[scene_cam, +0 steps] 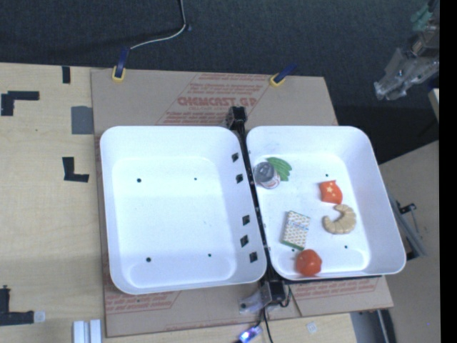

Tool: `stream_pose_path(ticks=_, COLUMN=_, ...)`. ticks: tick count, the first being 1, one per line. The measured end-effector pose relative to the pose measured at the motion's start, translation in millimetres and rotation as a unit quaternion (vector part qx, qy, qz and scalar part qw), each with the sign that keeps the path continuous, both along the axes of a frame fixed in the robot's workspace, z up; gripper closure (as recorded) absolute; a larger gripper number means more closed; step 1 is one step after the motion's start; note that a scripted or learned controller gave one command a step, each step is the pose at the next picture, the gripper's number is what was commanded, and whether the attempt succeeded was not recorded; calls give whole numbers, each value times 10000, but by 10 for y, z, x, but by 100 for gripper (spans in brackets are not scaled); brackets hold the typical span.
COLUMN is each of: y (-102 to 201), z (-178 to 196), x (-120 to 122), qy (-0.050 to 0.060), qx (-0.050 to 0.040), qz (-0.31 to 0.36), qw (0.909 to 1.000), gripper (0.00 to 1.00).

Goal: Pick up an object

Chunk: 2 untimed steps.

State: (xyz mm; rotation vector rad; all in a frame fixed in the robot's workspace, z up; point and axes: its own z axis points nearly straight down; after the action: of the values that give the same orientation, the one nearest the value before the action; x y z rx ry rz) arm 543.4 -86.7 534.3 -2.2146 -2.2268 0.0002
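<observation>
The gripper (pixel 401 77) is hanging at the upper right, well outside the right bin (pixel 357 143), and whether it is wide or narrow I cannot tell (too blurred). To pick well, it is needing to descend over 1 isolated piece, such as the red tomato (pixel 309 262) near the front wall or the croissant (pixel 340 220), avoiding the crowded can (pixel 265 175). Both bins are sitting on cardboard (pixel 214 98) over a wooden bench (pixel 43 191).

Five small items (pixel 297 229) in right bin (pixel 371 191)
</observation>
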Motion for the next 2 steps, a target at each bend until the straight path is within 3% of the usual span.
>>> stream_pose_path(ticks=1, y=810, z=1, x=-7, qy=2, qx=5, qz=17, qw=10000, gripper=100)
stream_pose_path(ticks=2, y=1888, z=-701, x=452, qy=44, qx=2, qz=32, qw=10000, gripper=100)
